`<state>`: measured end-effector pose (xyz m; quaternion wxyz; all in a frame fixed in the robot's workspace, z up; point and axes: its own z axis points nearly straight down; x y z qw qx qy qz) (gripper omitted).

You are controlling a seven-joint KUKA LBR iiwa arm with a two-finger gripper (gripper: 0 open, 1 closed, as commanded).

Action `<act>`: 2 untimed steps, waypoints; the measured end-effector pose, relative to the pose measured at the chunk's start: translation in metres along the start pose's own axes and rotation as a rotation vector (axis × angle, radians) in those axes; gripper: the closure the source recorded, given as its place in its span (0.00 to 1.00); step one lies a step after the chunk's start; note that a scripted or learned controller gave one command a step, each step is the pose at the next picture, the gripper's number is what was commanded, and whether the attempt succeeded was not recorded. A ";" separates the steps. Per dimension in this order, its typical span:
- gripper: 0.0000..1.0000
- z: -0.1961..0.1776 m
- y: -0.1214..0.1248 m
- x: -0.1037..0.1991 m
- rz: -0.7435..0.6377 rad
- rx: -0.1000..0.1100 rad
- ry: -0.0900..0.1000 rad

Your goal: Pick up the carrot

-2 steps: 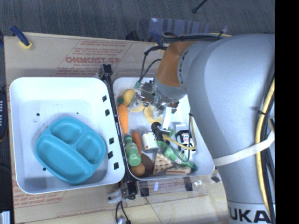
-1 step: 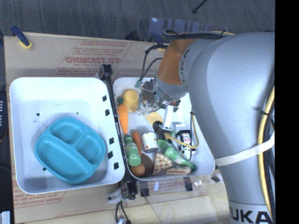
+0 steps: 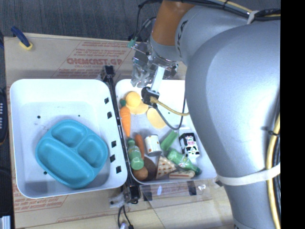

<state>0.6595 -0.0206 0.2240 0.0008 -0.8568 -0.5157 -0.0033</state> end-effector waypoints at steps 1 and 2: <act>1.00 0.029 -0.038 0.062 -0.141 0.016 -0.010; 1.00 -0.023 -0.077 0.028 0.009 0.011 -0.013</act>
